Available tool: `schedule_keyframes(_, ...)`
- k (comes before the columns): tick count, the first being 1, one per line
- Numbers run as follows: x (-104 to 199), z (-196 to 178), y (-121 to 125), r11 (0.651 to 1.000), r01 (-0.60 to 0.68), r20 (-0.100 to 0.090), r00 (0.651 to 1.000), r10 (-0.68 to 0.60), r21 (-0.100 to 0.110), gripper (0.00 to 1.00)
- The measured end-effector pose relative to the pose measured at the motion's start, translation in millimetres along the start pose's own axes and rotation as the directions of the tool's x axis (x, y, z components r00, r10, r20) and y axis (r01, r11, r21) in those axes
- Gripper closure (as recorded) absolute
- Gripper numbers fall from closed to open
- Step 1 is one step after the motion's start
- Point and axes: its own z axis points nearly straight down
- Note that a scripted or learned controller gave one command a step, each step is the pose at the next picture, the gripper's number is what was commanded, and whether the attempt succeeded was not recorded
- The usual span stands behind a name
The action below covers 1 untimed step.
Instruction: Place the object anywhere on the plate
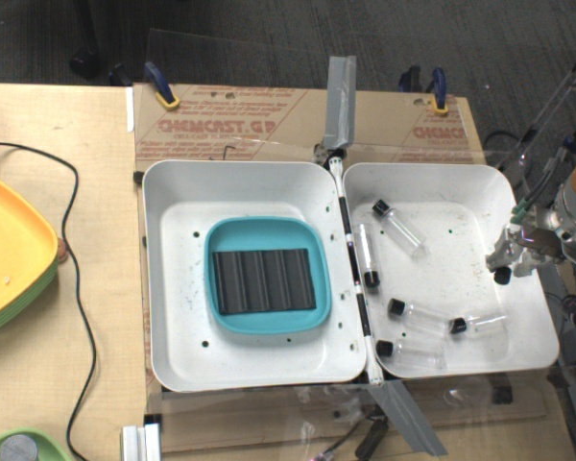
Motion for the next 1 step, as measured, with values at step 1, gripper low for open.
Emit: schedule_keyframes(1,0.0,0.0,0.0,1.000,0.000,0.000,1.000,0.000,0.000,0.00)
